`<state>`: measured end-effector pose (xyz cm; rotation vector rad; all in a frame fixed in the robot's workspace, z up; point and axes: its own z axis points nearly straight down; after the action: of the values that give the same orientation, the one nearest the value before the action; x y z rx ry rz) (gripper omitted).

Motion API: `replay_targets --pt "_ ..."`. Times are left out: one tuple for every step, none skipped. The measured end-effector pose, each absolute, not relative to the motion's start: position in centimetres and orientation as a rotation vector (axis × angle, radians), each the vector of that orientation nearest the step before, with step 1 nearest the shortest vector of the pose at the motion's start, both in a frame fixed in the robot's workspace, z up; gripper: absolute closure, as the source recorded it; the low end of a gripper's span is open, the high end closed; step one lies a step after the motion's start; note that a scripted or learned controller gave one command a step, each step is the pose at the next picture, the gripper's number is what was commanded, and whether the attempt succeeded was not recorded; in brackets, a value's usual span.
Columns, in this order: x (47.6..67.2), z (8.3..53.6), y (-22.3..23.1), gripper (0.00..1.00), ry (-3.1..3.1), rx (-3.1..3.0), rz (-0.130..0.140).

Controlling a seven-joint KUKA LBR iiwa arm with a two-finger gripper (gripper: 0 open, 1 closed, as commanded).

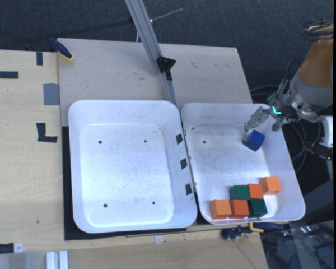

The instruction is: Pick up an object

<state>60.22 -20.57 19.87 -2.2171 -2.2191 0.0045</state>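
My gripper hangs over the upper right part of the right bin, its two grey fingers spread apart. A blue block sits tilted just below the left fingertip, not between the fingers. Whether it touches that fingertip is unclear. At the bin's near right corner lies a cluster of blocks: an orange one, another orange one, a green one and several more around them, including an orange block.
The left bin sits beside the right one. A slanted metal pole crosses the bench behind the bins. A blue and yellow tool lies at the back left. Cables hang by the arm on the right.
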Motion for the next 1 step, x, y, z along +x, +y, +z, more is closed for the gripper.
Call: replay_targets --pt "60.32 20.12 -20.59 0.00 -2.223 -2.219 0.003"
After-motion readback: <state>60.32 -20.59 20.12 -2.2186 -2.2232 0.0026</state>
